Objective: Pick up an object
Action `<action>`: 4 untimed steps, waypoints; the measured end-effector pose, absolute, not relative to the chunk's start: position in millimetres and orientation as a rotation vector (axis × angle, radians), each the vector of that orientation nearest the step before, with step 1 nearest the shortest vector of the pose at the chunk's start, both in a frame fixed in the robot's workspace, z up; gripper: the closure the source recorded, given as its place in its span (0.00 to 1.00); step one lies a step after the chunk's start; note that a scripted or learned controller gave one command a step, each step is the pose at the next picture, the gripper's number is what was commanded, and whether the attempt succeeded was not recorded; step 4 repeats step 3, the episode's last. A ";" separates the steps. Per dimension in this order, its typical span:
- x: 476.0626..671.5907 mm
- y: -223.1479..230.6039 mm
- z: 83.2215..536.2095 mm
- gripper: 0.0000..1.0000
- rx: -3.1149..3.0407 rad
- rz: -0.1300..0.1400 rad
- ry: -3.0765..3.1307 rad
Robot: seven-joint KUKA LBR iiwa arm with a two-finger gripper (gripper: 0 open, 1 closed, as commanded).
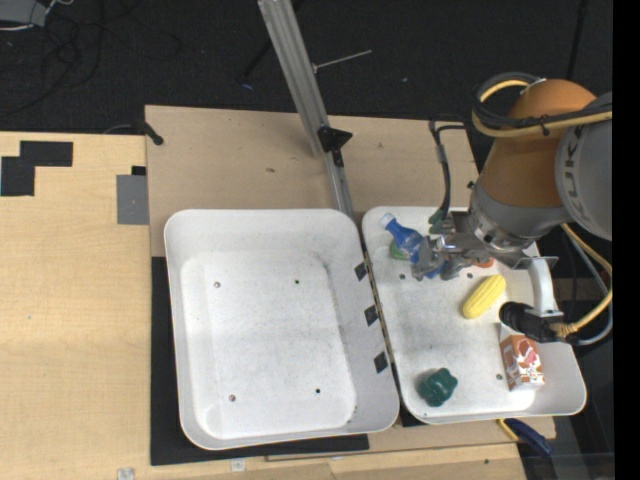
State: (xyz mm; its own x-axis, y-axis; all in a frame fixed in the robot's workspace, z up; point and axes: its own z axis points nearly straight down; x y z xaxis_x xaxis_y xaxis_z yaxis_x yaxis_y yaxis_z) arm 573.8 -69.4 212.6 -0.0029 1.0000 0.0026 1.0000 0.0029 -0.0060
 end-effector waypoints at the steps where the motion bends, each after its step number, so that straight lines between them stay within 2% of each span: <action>1: 560.8 -17.9 206.7 1.00 -2.213 0.004 -2.221; 2: 547.6 32.3 221.7 1.00 -2.212 0.002 -2.223; 3: 519.9 74.4 230.8 1.00 -2.212 0.005 -2.223; 4: 519.9 74.4 230.8 1.00 -2.212 0.005 -2.223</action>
